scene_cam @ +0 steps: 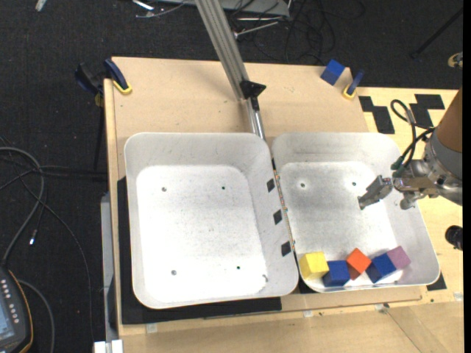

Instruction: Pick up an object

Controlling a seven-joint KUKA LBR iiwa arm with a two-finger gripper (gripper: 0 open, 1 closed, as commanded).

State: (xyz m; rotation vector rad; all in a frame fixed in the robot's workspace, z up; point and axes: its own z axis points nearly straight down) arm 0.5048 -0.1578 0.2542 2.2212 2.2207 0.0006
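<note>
A: What is sitting on the desk [191, 94]?
B: Two white bins are lying side by side on it. The left bin [195, 219] is taking up the nine o'clock half, the right bin [346, 212] the three o'clock half.
A: And the arm [449, 142]?
B: It is reaching in from three o'clock, and its claw [388, 190] is hovering over the right bin's middle with its fingers spread apart, gripping nothing.
A: Where are the objects lying?
B: Along the right bin's six o'clock rim, well apart from the claw. A yellow cube [314, 263] is sitting at the nine o'clock end, then a blue cube [337, 272], an orange cube [358, 261], another blue block [381, 268] and a purple cube [398, 257], packed closely together.
</note>
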